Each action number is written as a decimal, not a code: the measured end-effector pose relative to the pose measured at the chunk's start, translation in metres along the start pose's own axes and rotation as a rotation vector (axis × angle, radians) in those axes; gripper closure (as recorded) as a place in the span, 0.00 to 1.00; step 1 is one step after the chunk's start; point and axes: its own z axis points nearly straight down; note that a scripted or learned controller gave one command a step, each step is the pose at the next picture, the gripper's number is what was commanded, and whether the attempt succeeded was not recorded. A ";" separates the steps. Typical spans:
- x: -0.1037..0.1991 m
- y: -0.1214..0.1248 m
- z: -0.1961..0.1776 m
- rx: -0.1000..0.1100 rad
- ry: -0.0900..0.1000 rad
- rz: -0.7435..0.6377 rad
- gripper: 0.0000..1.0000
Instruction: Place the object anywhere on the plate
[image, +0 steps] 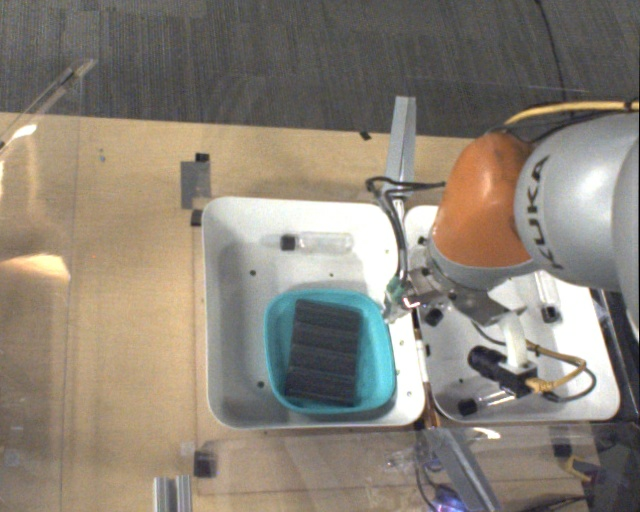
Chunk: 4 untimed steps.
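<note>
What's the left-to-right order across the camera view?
Small grey bracket on the bench → left bin → teal plate bearing the dark ridged block → arm's orange band over the bin divide → right bin.

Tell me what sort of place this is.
Probably a robotics lab test cell, not a kitchen: a grey KUKA arm reaches over two shallow white bins on a wooden bench. The left bin holds a teal plate carrying a dark ridged block.
</note>
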 end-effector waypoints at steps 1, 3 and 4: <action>0.000 0.000 0.000 0.000 0.000 0.000 0.00; -0.003 -0.034 -0.138 -0.014 -0.004 0.097 1.00; 0.015 -0.019 0.000 0.001 0.000 0.215 1.00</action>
